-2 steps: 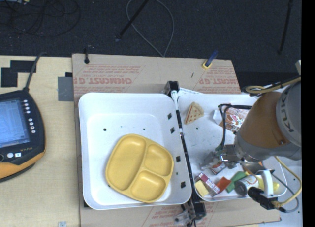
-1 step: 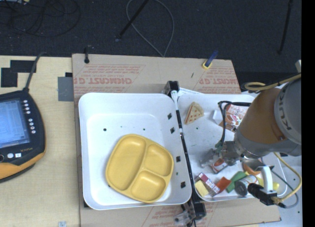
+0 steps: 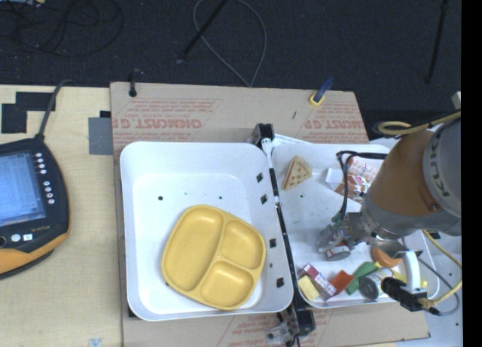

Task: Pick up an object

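My gripper (image 3: 334, 243) is down low in the right bin (image 3: 310, 206), near its middle, with the orange-banded arm (image 3: 403, 184) reaching in from the right. Just in front of it, along the near wall, lie a red-and-white small box (image 3: 318, 280), a red block (image 3: 343, 281), a green piece (image 3: 365, 270), an orange piece (image 3: 387, 257) and a dark round piece (image 3: 369, 287). A tan waffle-like wedge (image 3: 296, 173) rests at the bin's far left. A printed packet (image 3: 361, 178) lies at the back, partly behind the arm.
The left bin (image 3: 151, 180) holds a yellow divided plate (image 3: 213, 256) in its near half. A black divider (image 3: 273, 210) runs between the two bins. A handheld control pendant (image 3: 26, 199) lies on the bench at the far left.
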Robot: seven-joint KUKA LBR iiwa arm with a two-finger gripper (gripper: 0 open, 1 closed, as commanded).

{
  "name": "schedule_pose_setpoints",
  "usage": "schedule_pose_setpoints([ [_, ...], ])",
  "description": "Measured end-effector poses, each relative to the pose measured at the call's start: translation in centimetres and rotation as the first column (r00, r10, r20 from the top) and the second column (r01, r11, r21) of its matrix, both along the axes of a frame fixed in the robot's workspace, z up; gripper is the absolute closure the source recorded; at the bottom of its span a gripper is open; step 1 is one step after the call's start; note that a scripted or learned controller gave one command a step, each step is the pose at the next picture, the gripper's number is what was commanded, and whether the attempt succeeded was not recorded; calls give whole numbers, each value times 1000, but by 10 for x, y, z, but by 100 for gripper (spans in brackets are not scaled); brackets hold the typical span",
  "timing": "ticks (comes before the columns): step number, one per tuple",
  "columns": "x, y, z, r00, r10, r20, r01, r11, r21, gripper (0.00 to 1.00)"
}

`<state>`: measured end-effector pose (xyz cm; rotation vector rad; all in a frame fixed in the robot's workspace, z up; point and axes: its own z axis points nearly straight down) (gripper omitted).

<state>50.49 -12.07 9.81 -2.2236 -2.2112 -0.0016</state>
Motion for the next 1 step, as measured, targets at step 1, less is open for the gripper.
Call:
schedule_pose_setpoints([
  [1,83,45,95,1000,13,13,-13,1000,-5,100],
])
